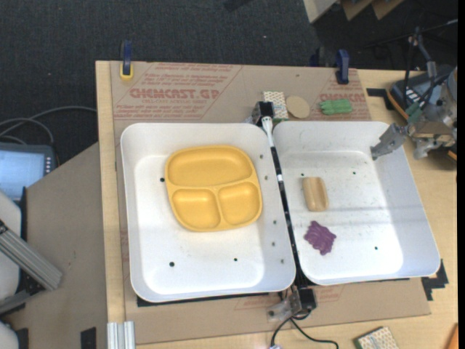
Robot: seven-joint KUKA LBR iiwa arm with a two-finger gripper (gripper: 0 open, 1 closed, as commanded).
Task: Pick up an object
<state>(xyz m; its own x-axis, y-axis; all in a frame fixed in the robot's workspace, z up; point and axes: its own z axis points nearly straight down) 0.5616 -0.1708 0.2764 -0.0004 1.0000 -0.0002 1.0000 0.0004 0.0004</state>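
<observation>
the scene is evenly and brightly lit, seemingly from above. the white bins (203,282) are slightly washed out by glare. soft shadows are cast along their inner walls. mild blur is seen at the right edge.

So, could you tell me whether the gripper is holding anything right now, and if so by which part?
Nothing is held. The gripper sits at the right bin's far edge, away from the tan block and purple piece.

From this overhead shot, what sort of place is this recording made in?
Most likely a robotics lab bench set up for grasping trials: two white bins sit on a clamped board, holding test props such as a yellow divided plate and a tan block, with loose cables nearby.
</observation>
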